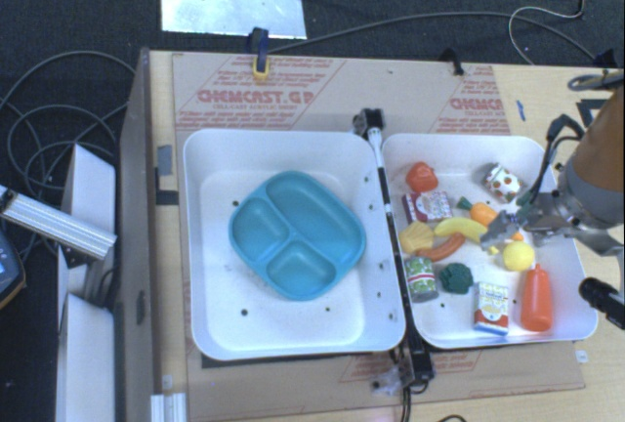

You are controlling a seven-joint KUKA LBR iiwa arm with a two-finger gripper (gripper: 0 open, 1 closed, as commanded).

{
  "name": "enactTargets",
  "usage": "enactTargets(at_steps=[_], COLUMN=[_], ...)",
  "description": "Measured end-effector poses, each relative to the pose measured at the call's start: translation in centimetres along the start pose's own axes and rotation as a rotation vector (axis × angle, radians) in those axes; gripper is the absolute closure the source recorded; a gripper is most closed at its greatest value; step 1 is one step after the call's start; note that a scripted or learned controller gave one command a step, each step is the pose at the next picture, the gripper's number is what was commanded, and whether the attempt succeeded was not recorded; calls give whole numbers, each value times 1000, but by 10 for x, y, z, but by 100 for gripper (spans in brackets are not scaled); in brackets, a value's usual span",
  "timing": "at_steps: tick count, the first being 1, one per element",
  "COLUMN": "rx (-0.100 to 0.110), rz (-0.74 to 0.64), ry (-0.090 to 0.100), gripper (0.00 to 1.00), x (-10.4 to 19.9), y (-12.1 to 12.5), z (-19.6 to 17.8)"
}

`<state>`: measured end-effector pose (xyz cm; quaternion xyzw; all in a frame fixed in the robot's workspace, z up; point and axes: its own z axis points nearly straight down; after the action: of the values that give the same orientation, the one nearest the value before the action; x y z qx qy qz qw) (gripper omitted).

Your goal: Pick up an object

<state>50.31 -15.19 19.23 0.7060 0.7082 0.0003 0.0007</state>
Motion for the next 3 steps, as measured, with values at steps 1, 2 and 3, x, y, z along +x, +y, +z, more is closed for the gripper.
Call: enactTargets(at_steps=[1, 2, 3], rx=[-13, 1, -2], rz=[0, 2, 2], ry=[-4, 1, 0], gripper=[0, 0, 100], x=[-6, 27, 26], y=[95, 39, 40], z=[101, 108, 98])
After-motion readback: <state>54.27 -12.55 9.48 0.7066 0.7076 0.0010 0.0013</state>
